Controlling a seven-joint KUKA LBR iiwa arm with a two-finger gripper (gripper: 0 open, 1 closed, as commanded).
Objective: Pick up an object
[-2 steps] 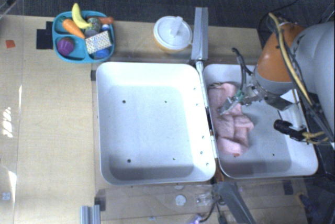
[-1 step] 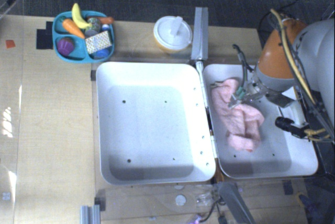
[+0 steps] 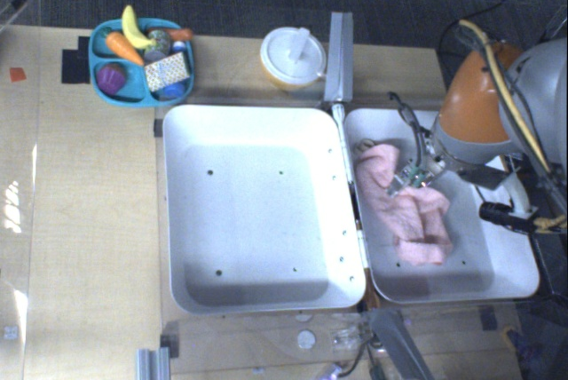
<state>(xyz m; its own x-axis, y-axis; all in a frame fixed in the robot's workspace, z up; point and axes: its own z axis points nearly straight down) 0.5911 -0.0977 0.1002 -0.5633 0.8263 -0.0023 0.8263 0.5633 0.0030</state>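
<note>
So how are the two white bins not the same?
The left bin is wider and shows its bare white floor with small dark dots, while the right bin is narrower and has a crumpled pink cloth lying in it. The robot's hand is down at the cloth in the right bin; it is not over the left bin. Both are shallow, white, and sit side by side.

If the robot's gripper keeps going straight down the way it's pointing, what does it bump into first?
Most likely the pink cloth lying in the right bin. The gripper points down at it, though its height above the cloth is hard to judge from this view.
</note>
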